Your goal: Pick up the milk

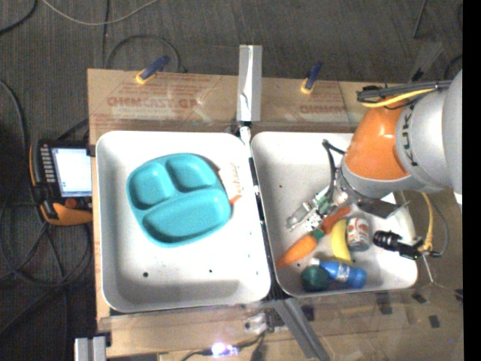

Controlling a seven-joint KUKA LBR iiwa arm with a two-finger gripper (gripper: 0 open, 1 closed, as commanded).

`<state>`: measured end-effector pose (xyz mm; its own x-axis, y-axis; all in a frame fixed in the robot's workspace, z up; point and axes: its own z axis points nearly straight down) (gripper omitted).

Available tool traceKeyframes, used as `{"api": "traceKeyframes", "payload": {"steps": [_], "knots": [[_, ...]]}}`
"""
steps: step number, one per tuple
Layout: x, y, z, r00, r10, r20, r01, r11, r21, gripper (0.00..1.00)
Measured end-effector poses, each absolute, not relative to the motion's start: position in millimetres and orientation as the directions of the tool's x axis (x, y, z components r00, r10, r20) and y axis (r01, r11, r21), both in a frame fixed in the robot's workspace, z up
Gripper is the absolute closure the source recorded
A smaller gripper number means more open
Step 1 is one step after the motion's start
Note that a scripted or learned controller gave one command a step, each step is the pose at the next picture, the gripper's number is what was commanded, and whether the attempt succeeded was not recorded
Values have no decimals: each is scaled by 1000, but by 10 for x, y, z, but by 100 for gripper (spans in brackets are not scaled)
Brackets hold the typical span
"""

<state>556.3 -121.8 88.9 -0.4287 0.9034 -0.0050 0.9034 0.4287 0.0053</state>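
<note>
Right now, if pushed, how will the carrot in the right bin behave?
The carrot lies flat and tapered, so it would probably roll in an arc. Its thick end sits by the banana, which may block it. Looks rigid, likely not floppy.

A dark grey carpeted floor (225, 13) surrounds a brown board bench top (180, 104), with thin cables (75, 10) looping across the carpet at upper left. Two clamps, one blue-handled (152, 68) and one smaller (310, 76), grip the board's far edge. A handheld control pendant (64, 179) with a lit screen lies at left.
</note>
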Motion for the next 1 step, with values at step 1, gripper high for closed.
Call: {"api": "traceKeyframes", "payload": {"steps": [1], "knots": [[5586,-1207,972,-429,903,-4,903,429,11,100]]}}
